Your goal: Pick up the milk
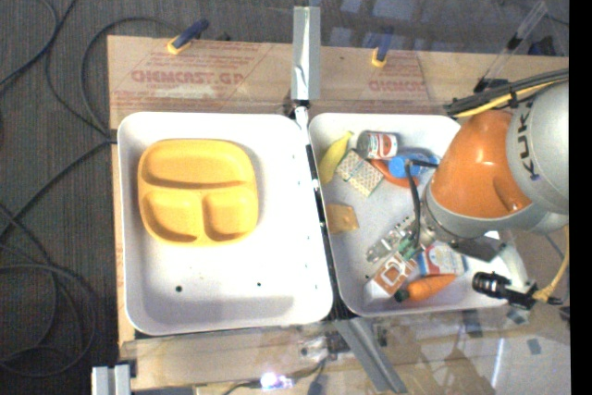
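A small white carton with brown markings, which I take for the milk, lies near the front of the right bin. A blue-and-white pack touches its right side, and an orange carrot lies just in front of it. My gripper hangs low over the bin just behind the carton, its metal tip pointing left. The orange and grey wrist covers the right part of the bin. Nothing is visibly held.
At the back of the right bin lie a yellow banana, a red-and-white can, a checkered packet and a blue item. A tan piece lies mid-left. The left bin holds a yellow divided tray.
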Controlling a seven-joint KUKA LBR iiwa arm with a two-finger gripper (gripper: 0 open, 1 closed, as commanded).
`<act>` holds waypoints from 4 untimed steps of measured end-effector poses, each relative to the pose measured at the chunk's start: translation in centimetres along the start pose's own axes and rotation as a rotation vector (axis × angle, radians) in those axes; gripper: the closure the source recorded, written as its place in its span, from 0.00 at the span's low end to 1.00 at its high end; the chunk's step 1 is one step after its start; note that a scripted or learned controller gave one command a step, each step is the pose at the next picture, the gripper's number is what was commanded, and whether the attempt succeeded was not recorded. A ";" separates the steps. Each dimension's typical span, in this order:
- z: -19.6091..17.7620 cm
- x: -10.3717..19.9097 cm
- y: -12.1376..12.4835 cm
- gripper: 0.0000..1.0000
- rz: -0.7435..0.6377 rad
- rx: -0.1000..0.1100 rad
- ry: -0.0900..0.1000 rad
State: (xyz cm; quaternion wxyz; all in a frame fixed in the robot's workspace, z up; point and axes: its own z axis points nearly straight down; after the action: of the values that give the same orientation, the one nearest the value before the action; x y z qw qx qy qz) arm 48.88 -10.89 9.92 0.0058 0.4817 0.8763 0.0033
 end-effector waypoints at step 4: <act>-0.1 0.3 -0.5 0.00 -0.271 0.012 0.011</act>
State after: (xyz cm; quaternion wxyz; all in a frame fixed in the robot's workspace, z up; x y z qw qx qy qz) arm 48.30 -10.91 10.02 -0.0016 0.3588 0.9334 -0.0002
